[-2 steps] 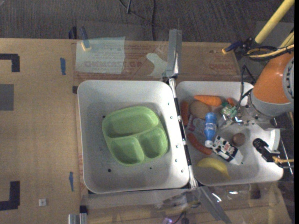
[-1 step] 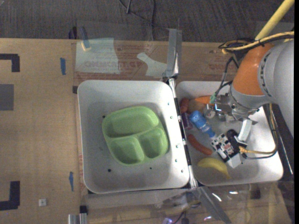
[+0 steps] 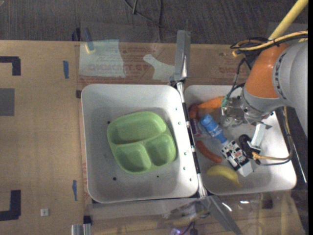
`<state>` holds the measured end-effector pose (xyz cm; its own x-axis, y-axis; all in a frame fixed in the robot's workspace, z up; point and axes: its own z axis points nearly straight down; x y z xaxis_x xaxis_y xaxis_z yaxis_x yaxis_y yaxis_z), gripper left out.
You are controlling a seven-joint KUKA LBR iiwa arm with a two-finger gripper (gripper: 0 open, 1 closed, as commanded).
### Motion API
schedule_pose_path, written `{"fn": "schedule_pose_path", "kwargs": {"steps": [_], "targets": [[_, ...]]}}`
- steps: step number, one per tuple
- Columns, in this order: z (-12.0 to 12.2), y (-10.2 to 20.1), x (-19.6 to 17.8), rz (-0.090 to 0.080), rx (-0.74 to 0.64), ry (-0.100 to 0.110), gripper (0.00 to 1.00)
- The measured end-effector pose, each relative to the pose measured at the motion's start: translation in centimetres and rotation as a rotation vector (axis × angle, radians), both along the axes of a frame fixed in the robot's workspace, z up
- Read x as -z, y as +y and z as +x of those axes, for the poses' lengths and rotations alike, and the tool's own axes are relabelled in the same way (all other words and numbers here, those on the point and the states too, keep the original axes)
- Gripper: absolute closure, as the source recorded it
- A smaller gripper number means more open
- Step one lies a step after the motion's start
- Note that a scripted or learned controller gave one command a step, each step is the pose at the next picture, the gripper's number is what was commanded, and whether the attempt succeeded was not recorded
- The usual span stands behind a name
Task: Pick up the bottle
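Gripper point(image 3: 234, 112) of the grey KUKA arm point(image 3: 286, 77) is hanging low over the right bin point(image 3: 283, 177), its metal wrist sitting just right of the blue bottle's capped end; whether it is grasping anything cannot be told from this slanted overhead angle, since the wrist is blocking the tip. An orange band point(image 3: 264, 75) is wrapping the arm above the wrist as it is reaching in from the right side of the bench point(image 3: 39, 146).

Lying on the floor of the right bin, near its left wall, the bottle point(image 3: 213, 128) is resting on its side, tilting from upper left to lower right. An orange carrot point(image 3: 209, 103) is lying just above it, toward the bin's back edge. A red sausage-shaped piece point(image 3: 209, 153) is lying below the bottle, and a yellow banana point(image 3: 223, 174) is resting nearer the front edge. A small black-and-white patterned box point(image 3: 235, 154) is sitting just beside the bottle's lower end, close to a white part of the tool that is carrying a yellow cable point(image 3: 274, 158).

Next door, the left bin point(image 3: 93, 180) is holding a green divided tray point(image 3: 142, 141) with three compartments, sitting slightly askew near the middle. Strips of blue tape point(image 3: 66, 69) are marking the brown bench surface.
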<state>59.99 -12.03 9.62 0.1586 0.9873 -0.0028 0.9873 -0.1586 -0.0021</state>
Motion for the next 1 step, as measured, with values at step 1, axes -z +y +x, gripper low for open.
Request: {"fn": "schedule_pose_path", "kwargs": {"steps": [1], "targets": [[-0.32, 5.63, -8.83, 0.001, 0.467, -0.002, 1.0]]}}
